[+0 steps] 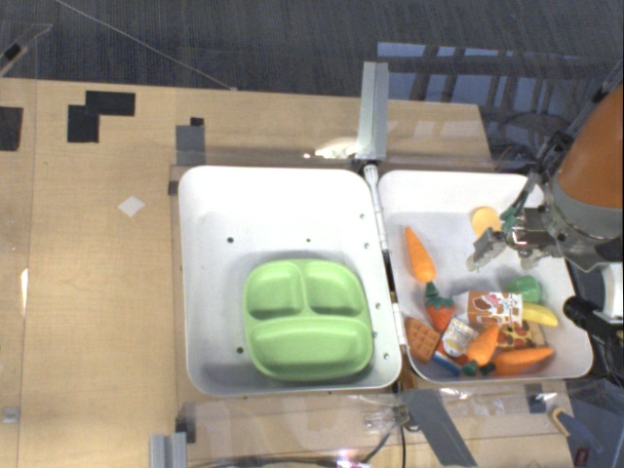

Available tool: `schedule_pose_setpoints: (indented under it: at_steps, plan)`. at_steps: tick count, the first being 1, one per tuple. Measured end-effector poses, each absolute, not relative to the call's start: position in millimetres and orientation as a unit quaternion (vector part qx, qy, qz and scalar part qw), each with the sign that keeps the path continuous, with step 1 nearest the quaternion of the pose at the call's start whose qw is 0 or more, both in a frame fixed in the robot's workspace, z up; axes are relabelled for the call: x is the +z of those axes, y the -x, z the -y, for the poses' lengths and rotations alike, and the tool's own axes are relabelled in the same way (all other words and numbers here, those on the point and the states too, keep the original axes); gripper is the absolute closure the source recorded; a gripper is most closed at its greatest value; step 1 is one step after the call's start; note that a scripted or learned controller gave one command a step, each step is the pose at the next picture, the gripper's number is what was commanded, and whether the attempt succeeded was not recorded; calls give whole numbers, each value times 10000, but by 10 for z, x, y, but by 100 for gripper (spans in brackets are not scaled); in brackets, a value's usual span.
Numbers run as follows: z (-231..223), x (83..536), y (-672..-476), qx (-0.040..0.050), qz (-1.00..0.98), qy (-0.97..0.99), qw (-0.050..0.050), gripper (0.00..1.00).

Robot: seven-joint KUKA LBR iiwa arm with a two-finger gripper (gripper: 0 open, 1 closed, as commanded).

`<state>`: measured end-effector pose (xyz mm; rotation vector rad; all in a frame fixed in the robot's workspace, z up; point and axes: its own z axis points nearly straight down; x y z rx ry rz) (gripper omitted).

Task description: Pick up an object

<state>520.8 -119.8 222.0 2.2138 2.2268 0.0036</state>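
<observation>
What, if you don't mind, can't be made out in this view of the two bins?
- Claw: small and dark over the right bin; its opening can't be judged.
- Yellow item: partly behind the claw, so its kind is unclear.
- Toy pile: pieces overlap, hiding lower ones.
- Arm: cut off by the right edge.

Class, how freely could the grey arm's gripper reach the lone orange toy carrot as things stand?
Probably yes: the gripper hangs over the right white bin, and the orange toy carrot lies apart on bare floor, nothing above it.

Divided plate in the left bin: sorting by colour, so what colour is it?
Light green, plain; the divided plate shows clearly in the camera view.
</observation>
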Motion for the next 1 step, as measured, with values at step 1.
schedule_pose_setpoints:
  at_steps: [1]
  plan:
    - [1179, 1475, -6175, 16, -6986, -7155, 11, 0]
